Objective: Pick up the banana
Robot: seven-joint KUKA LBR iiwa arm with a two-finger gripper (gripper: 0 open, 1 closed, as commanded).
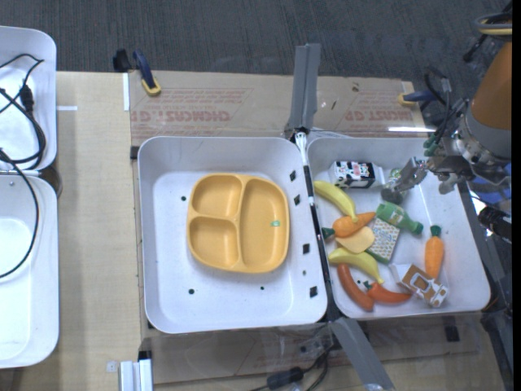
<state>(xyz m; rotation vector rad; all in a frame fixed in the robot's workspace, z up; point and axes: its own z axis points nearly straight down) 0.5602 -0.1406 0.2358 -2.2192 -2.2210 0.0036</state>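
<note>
I am reaching in from the right side of the frame, and my gripper (400, 184) is hanging over the upper middle part of the right bin (476, 243). How it is set, spread or pressed together, I cannot tell from this view, because the metal parts are blending with the white floor. Nothing is lying between its tips as far as I am seeing.

There are two bananas here. One banana (335, 199) is lying in the upper left part of the right bin, near the divider, its lower end touching an orange carrot (356, 224). A second banana (356, 261) is lying lower, just beside a red sausage (358, 290) and under a slice of bread (356, 239). The left bin (159, 218) is carrying a yellow divided plate (238, 221).

What could be going wrong: the upper banana is close to the bin wall, so one side of my gripper could be striking the divider while going down. The carrot is touching it, so I could be catching both, or pushing the banana away. The small milk carton (353, 173) and the green bottle (400, 217) are standing near my path, and I could be knocking them. The banana is also curved and smooth, so I am judging it could be slipping out while I am lifting.
</note>
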